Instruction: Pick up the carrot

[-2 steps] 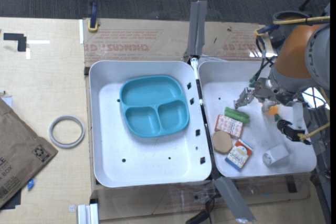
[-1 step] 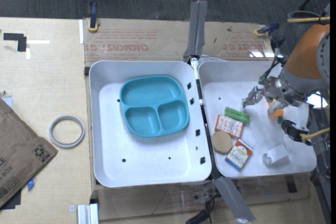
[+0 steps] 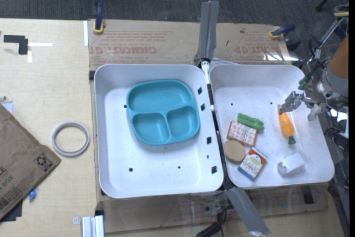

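The tool point(image 3: 302, 104), fingers spread and empty, hangs just above the carrot point(image 3: 286, 124).

We are seeing the arm point(image 3: 339, 72) cut off by the right edge, so its upper links are lying outside our view. The gripper point(image 3: 302, 101) is appearing small and partly blurred, and we are not resolving how its fingers are standing. At the lower left, the brown cardboard box point(image 3: 19, 166) is running off the left edge; its printed lettering is too truncated for reading. The printing on the two small cartons point(image 3: 242, 133) point(image 3: 252, 164) is too fine for us. The white object point(image 3: 291, 164) in the right bin's point(image 3: 266, 83) near corner is staying unidentifiable.
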